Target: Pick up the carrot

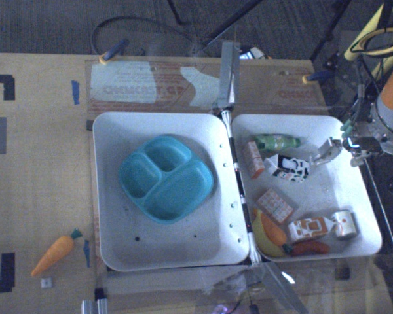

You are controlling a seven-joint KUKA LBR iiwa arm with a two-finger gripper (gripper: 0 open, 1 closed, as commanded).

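Observation:
An orange carrot (53, 254) with a green top lies on the bench, left of the left bin and outside both bins. A second orange, carrot-like piece (273, 229) rests on a yellow banana (262, 238) at the front of the right bin (361, 187). My gripper (342, 153) hangs over the right bin's far right side, near its rim. Its fingers (327, 151) are spread open with nothing between them. It is well away from both orange pieces.
The left bin (111, 234) holds a blue divided plate (167, 177). The right bin also holds a green bottle (277, 140), a brown box (253, 159), a black-and-white carton (290, 167), a waffle piece (276, 205), an orange carton (309, 228), a can (344, 223) and a red pepper (309, 247).

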